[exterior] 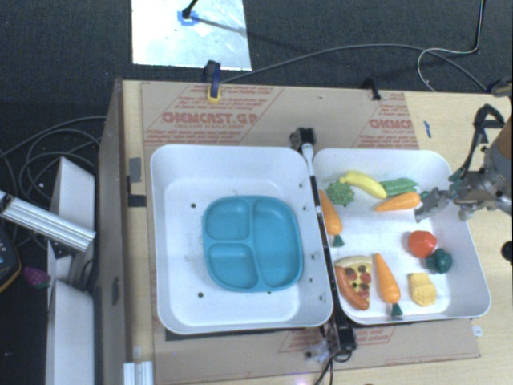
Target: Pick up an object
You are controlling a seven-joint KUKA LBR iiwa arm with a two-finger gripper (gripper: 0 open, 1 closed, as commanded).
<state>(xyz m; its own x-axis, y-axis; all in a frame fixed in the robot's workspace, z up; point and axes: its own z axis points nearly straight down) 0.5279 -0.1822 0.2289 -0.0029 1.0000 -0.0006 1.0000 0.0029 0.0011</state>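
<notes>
The right bin [473,273] holds toy foods: a yellow banana [362,184], a green broccoli piece [340,192], a green vegetable [398,187], an orange carrot [398,202], a second carrot [331,216] by the divider, a third carrot [387,277], a pizza slice [354,281], a red tomato [422,243], a dark green piece [438,260] and a corn cob [422,289]. My gripper [425,203] reaches in from the right, low over the bin's upper right part. It is open, and its fingertips sit just at the right tip of the orange carrot, which lies on the bin floor.
The left bin [172,215] holds a blue divided plate [251,242]. A raised divider [317,223] runs between the two bins. Cables and a metal rail [48,221] lie on the floor to the left of the bench.
</notes>
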